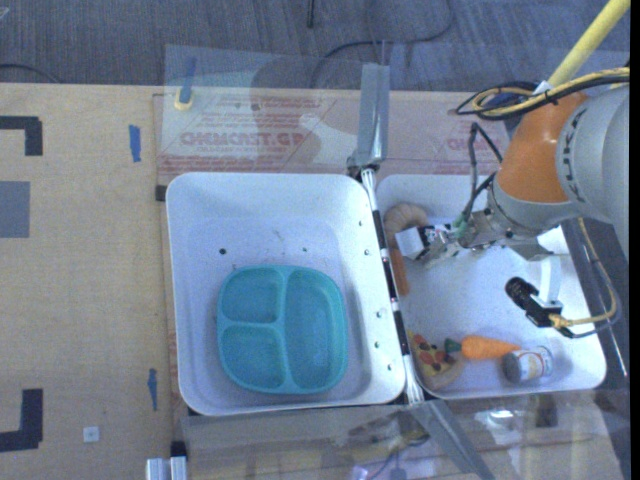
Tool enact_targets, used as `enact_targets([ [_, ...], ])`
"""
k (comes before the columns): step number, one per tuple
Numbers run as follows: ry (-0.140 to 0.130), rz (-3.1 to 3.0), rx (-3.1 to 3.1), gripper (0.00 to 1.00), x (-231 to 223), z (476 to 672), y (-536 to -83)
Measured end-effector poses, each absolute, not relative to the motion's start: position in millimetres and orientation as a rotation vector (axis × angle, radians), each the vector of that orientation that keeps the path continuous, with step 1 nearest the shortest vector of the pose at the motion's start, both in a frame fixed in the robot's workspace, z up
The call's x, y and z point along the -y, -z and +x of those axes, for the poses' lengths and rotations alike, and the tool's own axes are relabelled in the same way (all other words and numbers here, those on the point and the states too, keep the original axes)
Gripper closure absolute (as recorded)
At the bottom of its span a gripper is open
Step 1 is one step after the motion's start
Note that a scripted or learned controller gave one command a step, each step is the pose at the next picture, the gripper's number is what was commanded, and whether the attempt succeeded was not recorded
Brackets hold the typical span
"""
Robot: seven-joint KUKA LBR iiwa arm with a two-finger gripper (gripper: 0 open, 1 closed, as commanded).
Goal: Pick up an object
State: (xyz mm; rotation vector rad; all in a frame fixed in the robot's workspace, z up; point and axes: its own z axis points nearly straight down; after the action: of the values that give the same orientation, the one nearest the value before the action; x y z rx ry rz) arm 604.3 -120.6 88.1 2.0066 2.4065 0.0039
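- A teal divided plate (283, 328) lies flat in the left bin (200, 208).
- The right bin (480, 368) holds a tan rounded object (404, 215) at its upper left, and a toy carrot (490, 348) beside a small grey can (525, 365) near its lower edge.
- The gripper (430, 243) hovers beside the tan object; whether it is open or closed cannot be told.

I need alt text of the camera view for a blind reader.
The end effector hangs low over the right bin, near its upper left corner. A carrot lies along that bin's lower edge, and a teal divided tray lies in the left bin.
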Motion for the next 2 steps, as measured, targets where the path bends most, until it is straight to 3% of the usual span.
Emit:
enact_targets([
  [1, 0.058, 1.935, -2.522, 0.00, 127.8, 656.1, -87.7],
  [2, 0.065, 1.902, -2.533, 0.00, 125.5, 655.6, -87.3],
])
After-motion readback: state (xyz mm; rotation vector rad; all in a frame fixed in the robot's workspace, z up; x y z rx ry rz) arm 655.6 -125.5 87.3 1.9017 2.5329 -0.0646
